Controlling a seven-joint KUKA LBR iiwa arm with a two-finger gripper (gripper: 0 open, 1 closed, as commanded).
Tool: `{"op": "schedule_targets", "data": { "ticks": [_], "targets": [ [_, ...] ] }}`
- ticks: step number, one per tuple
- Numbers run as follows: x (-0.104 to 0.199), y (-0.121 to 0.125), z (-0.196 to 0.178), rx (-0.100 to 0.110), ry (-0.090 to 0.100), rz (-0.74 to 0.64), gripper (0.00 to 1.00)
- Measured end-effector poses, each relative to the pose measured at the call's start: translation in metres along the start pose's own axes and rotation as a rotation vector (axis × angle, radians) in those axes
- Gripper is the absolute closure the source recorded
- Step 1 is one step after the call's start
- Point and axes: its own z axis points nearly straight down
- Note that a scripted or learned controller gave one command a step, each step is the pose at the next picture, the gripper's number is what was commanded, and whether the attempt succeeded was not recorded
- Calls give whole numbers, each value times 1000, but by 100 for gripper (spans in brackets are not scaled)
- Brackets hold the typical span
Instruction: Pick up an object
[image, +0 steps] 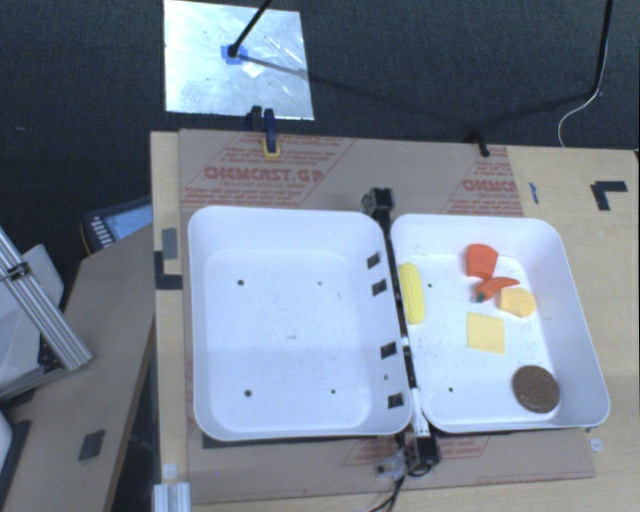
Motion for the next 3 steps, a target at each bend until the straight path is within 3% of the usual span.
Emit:
{"op": "schedule_targets", "data": {
  "ticks": [3],
  "targets": [
    [-1,2,-1,2,0,1,100]
  ]
}}
